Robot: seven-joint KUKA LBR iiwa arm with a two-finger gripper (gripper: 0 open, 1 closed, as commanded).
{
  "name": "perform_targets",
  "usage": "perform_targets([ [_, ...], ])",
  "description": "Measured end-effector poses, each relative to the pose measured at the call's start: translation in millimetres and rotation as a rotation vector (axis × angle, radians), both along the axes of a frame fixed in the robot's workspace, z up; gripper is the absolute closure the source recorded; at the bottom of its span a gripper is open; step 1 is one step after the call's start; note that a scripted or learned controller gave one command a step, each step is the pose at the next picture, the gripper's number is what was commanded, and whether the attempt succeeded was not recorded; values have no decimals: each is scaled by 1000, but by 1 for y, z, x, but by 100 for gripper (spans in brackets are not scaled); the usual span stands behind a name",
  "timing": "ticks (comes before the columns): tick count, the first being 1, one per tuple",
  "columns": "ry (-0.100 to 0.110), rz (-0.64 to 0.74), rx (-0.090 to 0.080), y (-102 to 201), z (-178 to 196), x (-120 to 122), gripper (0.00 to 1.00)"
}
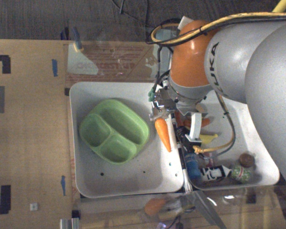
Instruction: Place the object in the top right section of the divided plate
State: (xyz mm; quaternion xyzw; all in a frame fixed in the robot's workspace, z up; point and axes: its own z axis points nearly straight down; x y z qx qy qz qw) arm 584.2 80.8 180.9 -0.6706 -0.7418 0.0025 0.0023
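The green divided plate lies in the left bin, with three sections showing. An orange carrot with a green top points down the view at the left bin's right wall, about a carrot's width right of the plate. My gripper hangs under the orange wrist band, right above the carrot's top end. The wrist hides how the carrot meets the gripper, so I cannot tell whether it is held or resting on the wall.
The left bin is bare white floor around the plate. The right bin holds a yellow piece, a blue item, a black-and-white item, a green-brown item and something orange under the arm.
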Motion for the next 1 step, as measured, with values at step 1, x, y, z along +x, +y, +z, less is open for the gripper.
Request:
perform_targets([
  [1, -4, -61, -1, 65, -16, 10, 100],
])
